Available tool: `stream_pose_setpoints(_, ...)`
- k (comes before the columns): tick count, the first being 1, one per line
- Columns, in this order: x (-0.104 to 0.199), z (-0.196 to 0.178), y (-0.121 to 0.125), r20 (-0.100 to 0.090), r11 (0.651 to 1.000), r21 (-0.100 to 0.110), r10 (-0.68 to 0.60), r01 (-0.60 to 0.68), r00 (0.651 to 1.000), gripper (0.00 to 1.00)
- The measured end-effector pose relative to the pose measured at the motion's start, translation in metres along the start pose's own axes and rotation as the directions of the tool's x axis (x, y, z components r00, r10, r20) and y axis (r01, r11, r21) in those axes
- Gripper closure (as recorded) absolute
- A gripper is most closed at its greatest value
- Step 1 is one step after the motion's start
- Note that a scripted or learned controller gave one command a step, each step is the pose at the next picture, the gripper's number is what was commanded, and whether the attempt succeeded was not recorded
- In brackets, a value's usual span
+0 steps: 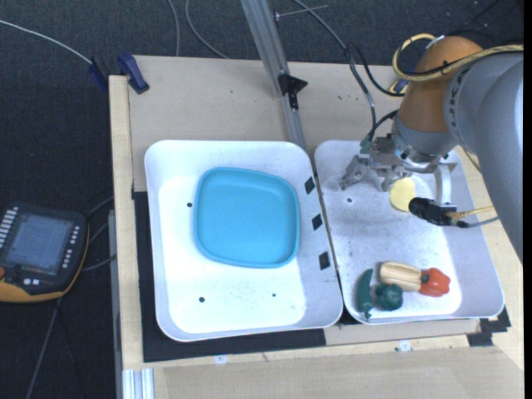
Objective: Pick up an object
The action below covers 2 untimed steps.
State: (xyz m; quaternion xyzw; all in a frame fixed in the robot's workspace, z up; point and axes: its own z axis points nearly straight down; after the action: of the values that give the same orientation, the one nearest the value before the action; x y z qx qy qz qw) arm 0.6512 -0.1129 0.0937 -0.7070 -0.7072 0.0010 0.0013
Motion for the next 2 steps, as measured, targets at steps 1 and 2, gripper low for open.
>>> stream_pose_setpoints(1, 0.0, -0.013, 0.001, 0.001, 1.0, -0.005, 0.0, 0.0, 1.0, 1.0)
stream_pose_setpoints(2, 0.005, -0.076, 0.002, 0.001, 1.0, -0.009, 0.0, 0.0, 1.0, 1.0)
